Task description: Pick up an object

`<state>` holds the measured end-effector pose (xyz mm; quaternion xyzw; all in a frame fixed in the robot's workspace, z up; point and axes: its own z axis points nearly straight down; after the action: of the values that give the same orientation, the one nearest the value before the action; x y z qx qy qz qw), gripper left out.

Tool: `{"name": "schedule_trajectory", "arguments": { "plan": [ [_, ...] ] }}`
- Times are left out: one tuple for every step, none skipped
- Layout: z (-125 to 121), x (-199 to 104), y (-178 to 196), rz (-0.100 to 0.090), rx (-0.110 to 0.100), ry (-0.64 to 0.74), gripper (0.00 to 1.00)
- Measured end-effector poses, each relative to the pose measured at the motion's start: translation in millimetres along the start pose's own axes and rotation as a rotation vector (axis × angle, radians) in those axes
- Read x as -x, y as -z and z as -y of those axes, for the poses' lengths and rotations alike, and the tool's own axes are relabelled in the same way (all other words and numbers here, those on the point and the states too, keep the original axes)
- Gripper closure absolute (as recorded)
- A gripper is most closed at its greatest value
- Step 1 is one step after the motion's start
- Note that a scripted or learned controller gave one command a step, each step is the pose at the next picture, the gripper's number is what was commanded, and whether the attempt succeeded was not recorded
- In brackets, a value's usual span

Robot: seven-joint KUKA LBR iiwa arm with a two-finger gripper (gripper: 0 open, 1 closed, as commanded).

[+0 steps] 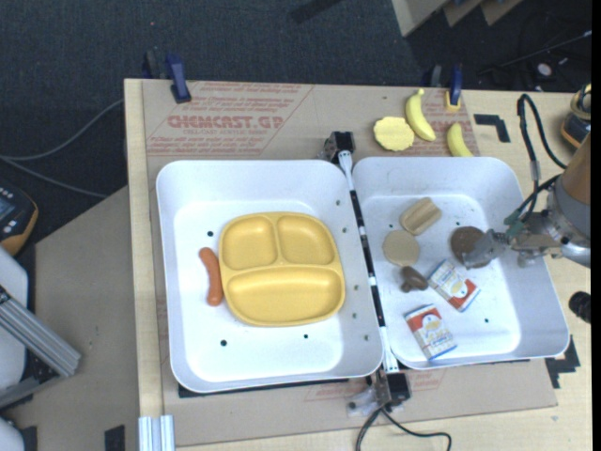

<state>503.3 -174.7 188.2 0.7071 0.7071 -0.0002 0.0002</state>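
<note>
Gripper [470, 246] low in right bin [498, 341] (fingers indistinct), arm cropped.

Grey robot arm [575, 216] cut off by right picture edge, right of shallow white right bin [498, 181]. Gripper [484, 246] tip over right bin, fingers too small and blurred to read. Print on two small red-and-white cartons [432, 332] in same bin illegible.

Fixed overhead slant over both bins [178, 252]
</note>
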Motion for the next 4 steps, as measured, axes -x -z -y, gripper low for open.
{"name": "schedule_trajectory", "arguments": {
  "plan": [
    [-60.6,-0.3,-105.1,0.003,0.005,0.003,0.00],
    [-94.1,41.1,-101.7,-0.002,0.004,0.001,0.00],
    [-94.8,41.0,-89.4,0.003,0.010,0.002,1.00],
    [-94.5,40.8,-90.1,0.002,0.008,0.002,0.00]
  ]
}}
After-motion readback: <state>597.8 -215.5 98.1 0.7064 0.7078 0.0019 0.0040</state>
